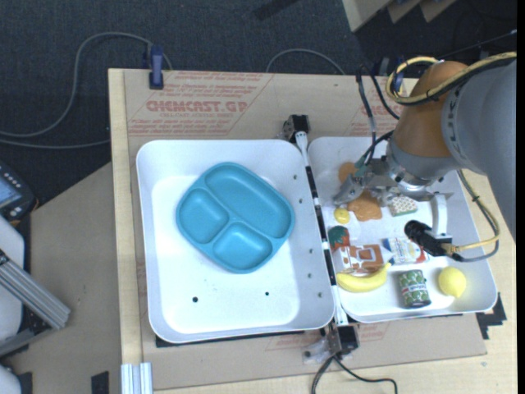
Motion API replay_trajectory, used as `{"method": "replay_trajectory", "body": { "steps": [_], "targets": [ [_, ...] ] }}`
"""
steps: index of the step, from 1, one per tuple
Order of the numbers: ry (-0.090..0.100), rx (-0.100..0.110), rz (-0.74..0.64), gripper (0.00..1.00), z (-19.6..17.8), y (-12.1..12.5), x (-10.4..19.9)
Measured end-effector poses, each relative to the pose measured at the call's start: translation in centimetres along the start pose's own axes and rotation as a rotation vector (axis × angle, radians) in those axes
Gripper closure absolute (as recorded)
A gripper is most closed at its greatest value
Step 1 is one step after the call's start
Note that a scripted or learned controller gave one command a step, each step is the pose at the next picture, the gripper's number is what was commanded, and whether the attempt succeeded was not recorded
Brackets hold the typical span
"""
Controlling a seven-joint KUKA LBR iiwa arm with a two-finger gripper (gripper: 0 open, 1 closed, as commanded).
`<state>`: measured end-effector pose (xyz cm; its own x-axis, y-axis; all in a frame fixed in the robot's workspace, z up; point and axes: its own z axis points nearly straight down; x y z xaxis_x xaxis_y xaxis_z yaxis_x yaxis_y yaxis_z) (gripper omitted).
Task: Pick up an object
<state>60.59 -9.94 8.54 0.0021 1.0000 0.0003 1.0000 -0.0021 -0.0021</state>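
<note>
My gripper [358, 189] hangs low over the back of the right bin [484, 298], reaching in from the right below the grey and orange wrist. Just under it lies an orange, flat food piece [367, 210], with a small yellow piece [341, 216] to its left. A small orange ball [348, 171] sits behind the gripper near the bin's back wall. I see nothing held. Nearer the front lie a banana [362, 281], a green can [413, 289] and a lemon [452, 281].
A red and white box [361, 257], a small green and red item [337, 236] and a blue and white packet [401, 249] crowd the right bin's middle. A blue divided plate [235, 217] lies in the left bin [164, 302]. Cables run along the bench's back.
</note>
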Motion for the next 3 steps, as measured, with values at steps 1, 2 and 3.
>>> {"method": "replay_trajectory", "body": {
  "steps": [1, 2, 3],
  "targets": [
    [-0.003, -0.009, -0.005, 0.0, 0.0, 5.5, -0.7],
    [-0.001, -0.005, -0.004, 0.0, 0.0, 5.6, 0.6],
    [-0.002, -0.005, -0.004, 0.0, 0.0, 6.1, 0.4]
  ]
}}
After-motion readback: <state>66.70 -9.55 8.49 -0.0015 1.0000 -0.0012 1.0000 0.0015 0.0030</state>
